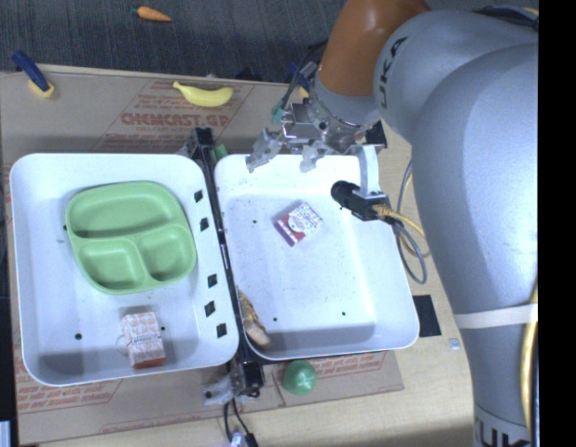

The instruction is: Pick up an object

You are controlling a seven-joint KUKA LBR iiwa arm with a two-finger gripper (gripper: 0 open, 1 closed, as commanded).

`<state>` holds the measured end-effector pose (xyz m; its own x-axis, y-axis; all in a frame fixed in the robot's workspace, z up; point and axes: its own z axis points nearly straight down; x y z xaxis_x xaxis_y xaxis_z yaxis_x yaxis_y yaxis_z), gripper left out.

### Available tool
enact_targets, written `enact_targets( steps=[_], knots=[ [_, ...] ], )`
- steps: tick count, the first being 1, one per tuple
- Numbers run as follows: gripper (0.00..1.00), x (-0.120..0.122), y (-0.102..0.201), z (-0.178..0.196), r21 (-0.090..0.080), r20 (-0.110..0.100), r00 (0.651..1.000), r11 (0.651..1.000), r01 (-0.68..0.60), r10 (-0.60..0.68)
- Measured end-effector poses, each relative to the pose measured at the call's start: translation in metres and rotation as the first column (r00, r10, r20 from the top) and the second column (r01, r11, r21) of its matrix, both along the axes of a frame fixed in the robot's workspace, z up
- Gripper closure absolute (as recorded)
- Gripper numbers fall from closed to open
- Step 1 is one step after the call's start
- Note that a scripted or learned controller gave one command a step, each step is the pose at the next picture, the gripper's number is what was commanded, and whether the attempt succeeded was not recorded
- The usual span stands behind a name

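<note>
From the camera view I see my gripper (283,159) hanging over the far rim of the right bin (381,305), its two fingers spread apart with nothing between them. The small pink-and-white packet (298,223) lies on that bin's floor, just nearer the camera than the claw and slightly to the view's right, its long axis running diagonally, so I judge I must come forward and down

Red "CHEMCAST GP" print on cardboard sheet (139,119); "KUKA" lettering on arm (392,63)
</note>
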<state>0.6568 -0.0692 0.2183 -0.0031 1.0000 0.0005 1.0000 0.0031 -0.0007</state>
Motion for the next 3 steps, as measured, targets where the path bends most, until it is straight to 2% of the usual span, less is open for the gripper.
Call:
enact_targets(
  steps=[1, 2, 3],
  knots=[
    [0.0, -0.001, -0.023, -0.076, -0.002, -0.005, 1.0, 1.0, -0.002, 0.002],
    [1.0, 0.0, -0.022, -0.064, -0.001, -0.003, 1.0, 1.0, -0.005, 0.005],
    [0.0, 0.0, -0.022, -0.064, -0.001, -0.004, 1.0, 1.0, -0.005, 0.005]
  ],
)
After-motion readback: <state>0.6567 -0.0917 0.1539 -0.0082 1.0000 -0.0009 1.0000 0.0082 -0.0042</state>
